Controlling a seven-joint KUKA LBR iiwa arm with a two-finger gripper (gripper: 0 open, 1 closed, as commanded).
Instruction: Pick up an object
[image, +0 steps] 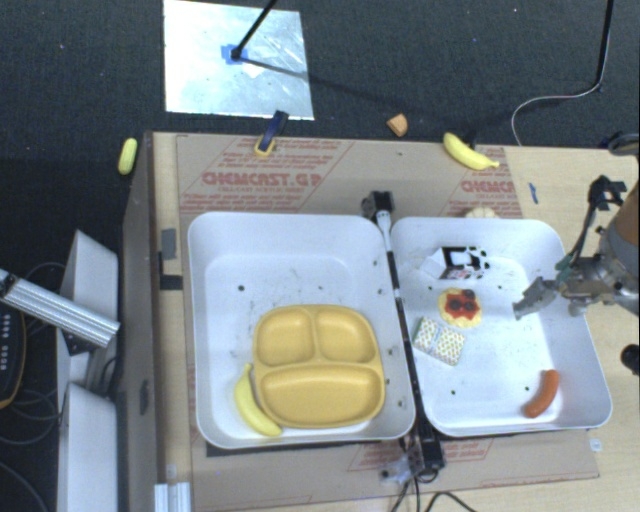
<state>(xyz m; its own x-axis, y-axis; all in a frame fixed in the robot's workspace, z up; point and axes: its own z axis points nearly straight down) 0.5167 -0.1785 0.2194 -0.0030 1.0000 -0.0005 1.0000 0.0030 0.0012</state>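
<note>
I'm looking down on a robotics lab bench: two white bins (300, 235) side by side on a protective board (260, 175) printed "CHEMCAST" mid-frame, loose cables (560, 95) trailing at upper right, an aluminium rail (60, 305) at the left edge, dark carpet (80, 80) across the top.

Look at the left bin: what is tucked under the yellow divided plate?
A banana pokes out from beneath the yellow divided plate, along its lower left edge in the left bin. How far the banana reaches underneath is covered by the plate.

Right bin (575, 330): open floor mid-right; sausage (540, 394), patterned packet (439, 340), red-yellow toy (460, 306) scattered around.
</note>
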